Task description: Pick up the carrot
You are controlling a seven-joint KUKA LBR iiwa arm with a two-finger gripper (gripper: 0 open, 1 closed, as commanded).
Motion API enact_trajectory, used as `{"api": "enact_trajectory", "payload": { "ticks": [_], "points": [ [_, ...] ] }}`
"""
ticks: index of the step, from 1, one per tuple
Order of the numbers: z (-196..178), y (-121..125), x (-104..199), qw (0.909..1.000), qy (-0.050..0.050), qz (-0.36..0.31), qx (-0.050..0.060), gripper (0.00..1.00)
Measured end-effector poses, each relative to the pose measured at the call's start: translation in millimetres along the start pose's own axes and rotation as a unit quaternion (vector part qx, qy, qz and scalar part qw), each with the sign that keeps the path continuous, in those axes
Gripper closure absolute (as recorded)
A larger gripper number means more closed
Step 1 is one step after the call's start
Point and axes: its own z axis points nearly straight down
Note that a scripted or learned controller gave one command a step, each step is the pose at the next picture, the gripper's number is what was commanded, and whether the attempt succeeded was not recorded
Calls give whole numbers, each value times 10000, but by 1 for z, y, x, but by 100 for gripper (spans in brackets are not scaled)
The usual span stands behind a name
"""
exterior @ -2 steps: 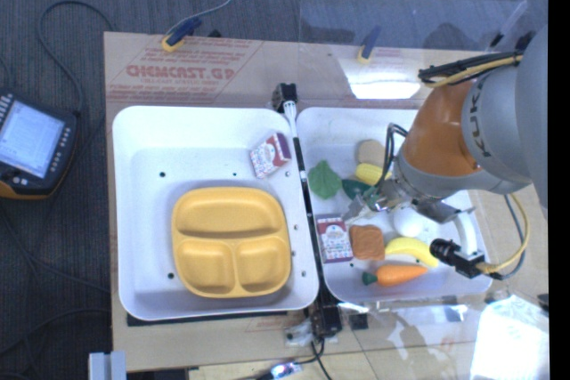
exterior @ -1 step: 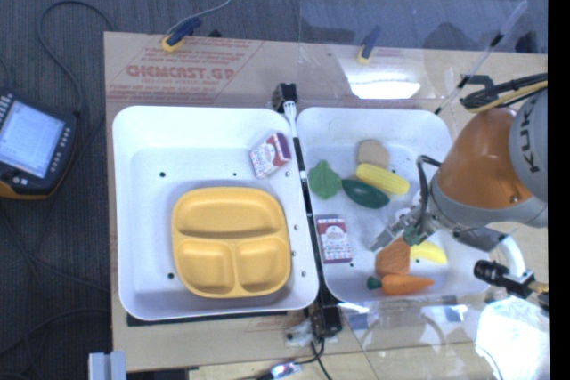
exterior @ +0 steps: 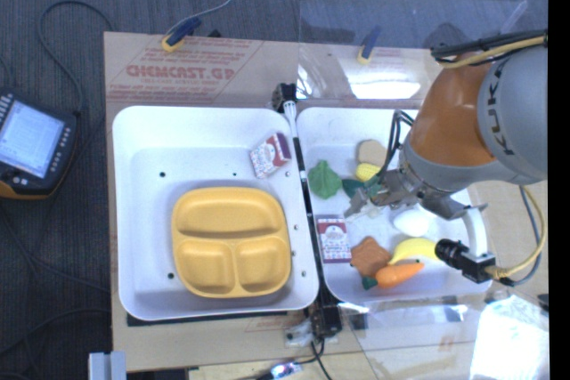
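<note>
Nearest the camera, the carrot (exterior: 398,275) lay at 6 o'clock in the right bin (exterior: 343,285), touching a banana (exterior: 411,250). Whether my tool (exterior: 372,193) was open, I could not tell. Crowding risked grabbing the banana instead.

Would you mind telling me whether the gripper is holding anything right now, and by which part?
Nothing is held. The gripper hovers open over the right bin, and the carrot lies apart near the bin's front.

Carrot (exterior: 398,275) near right bin's (exterior: 338,116) front edge, gripper (exterior: 369,194) above bin centre, yellow tray (exterior: 232,241) in left bin (exterior: 142,156)
</note>
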Motion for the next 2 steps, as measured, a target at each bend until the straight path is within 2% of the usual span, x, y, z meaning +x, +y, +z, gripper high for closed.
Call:
{"api": "enact_trajectory", "payload": {
  "ticks": [1, 2],
  "points": [
    [2, -1, -1, 10000, -1, 11, 21, 0],
    [89, -24, -32, 9901, 20, -1402, -36, 0]
  ]
}}
